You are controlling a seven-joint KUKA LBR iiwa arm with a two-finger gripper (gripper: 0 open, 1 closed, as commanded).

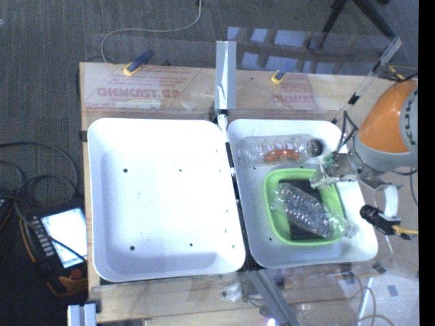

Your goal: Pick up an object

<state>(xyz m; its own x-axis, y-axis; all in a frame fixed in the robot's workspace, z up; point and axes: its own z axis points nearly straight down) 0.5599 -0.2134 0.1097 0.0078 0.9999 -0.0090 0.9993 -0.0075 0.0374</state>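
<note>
In the right bin (255,240) lies a clear plastic bottle (279,149) with an orange label and a dark cap, along the far wall. Nearer the front sits a green square dish (272,209). It holds a crumpled clear plastic bottle (309,212) lying over a flat black object (299,231). My gripper (327,175) hangs low over the dish's far right corner, just right of the capped bottle's end. The grey wrist and orange band (384,124) rise behind it to the right.
The left bin (160,195) adjoins the right one across a narrow divider. Behind both bins stand clear panels with two clamps (137,62) on the wooden bench. Cables and a small black part (372,214) trail off the arm at the right bin's right edge.
</note>
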